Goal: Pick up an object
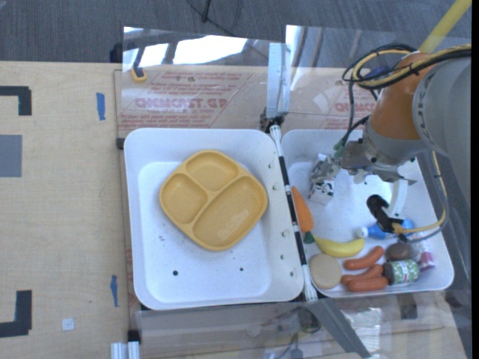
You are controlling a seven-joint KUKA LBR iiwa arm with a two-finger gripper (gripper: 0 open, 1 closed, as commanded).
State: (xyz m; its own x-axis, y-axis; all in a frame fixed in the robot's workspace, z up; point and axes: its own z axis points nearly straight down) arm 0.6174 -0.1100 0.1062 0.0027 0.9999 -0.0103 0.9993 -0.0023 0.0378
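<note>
— While the pincer hangs over the upper left of the right bin, where do the things to pick lie?
— Below it. An orange carrot lies along that bin's left wall, just beside the pincer. A banana lies lower, with a round tan biscuit, two sausages and a green-labelled jar crowded along the bottom edge.
— Is the pincer released or clenched?
— I cannot tell; it is too small and cluttered.
— And the left bin?
— It carries a yellow divided plate, well apart from the pincer, across the wall between the bins.
</note>
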